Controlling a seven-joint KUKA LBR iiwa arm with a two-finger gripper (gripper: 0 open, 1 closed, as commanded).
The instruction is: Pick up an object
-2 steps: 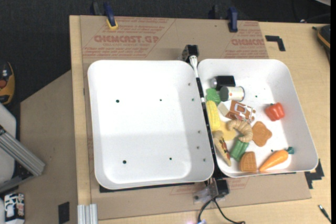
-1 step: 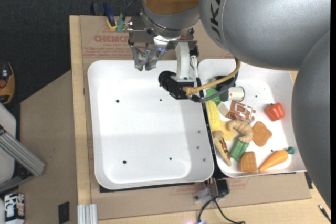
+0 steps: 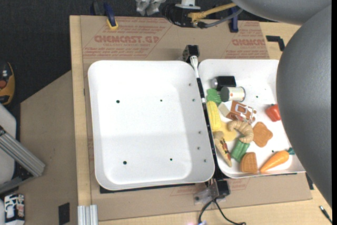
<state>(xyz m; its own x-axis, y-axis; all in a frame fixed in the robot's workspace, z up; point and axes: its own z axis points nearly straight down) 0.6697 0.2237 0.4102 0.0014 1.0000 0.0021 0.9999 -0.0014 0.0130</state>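
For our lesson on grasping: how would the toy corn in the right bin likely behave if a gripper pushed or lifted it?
The corn is long and rounded, so it would probably roll sideways if pushed. It looks like moulded plastic, so likely stiff and light. It lies against the right bin wall with other toys close by, so a grasp might slip or nudge its neighbours.

Toy foods (image 3: 239, 131) lie in the right bin (image 3: 251, 67).
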